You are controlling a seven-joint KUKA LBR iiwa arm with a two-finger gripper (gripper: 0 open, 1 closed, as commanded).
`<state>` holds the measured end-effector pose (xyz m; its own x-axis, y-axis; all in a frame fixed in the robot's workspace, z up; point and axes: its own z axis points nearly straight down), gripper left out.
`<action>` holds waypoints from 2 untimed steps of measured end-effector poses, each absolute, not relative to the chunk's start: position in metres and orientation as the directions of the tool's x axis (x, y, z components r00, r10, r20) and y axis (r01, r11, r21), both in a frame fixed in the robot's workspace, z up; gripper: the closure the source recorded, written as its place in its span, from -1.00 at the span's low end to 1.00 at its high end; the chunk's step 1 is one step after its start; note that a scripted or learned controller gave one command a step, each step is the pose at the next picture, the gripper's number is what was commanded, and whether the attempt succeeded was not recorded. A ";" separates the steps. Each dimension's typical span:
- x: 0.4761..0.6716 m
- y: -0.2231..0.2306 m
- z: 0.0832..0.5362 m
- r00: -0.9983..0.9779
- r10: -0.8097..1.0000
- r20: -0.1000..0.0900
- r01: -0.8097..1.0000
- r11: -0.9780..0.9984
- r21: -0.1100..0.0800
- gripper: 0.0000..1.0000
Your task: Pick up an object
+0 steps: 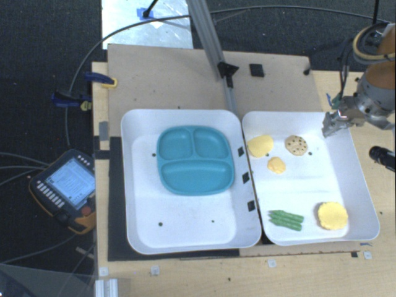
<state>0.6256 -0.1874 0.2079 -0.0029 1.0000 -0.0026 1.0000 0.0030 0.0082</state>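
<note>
Bench (pixel 167 79): a tan board is seen under both bins, with a dark mat showing along its left and lower edges.

Left bin (pixel 185 228): a shallow white tray is set on the left half of the bench. A blue divided plate (pixel 195 161) with three compartments is laid flat in its upper middle.

Right bin (pixel 346 184): a matching white tray is placed just beside the left bin, their inner rims nearly touching. Five small food items are held in it, all lying apart from one another.

Arm (pixel 376 73): a grey arm with an orange band is seen entering from the right, above the upper right corner of the right bin.

Gripper (pixel 334 124): it is positioned over the upper right rim of the right bin, well apart from every item. Nothing is seen between the fingers; whether they are spread or closed cannot be told at this resolution.

Handheld controller (pixel 67 187): it is laid on the floor left of the bench, screen lit.

Yellow round piece (pixel 332 215): lower right of the right bin.

Green beans (pixel 286 219): lower left of the right bin, near the yellow round piece.

Yellow lump (pixel 260 145): upper left of the right bin.

Cookie (pixel 296 145): right of the yellow lump, the item nearest the gripper.

Small yellow piece (pixel 276 164): below and between lump and cookie.
</note>
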 end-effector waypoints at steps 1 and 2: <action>0.627 -0.187 0.254 -0.006 1.000 -0.002 1.000 0.006 0.008 1.00; 0.620 -0.128 0.259 -0.011 1.000 0.002 1.000 0.011 0.003 1.00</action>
<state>0.6203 -0.1280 0.2588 -0.0108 0.9999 0.0021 0.9999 0.0108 0.0028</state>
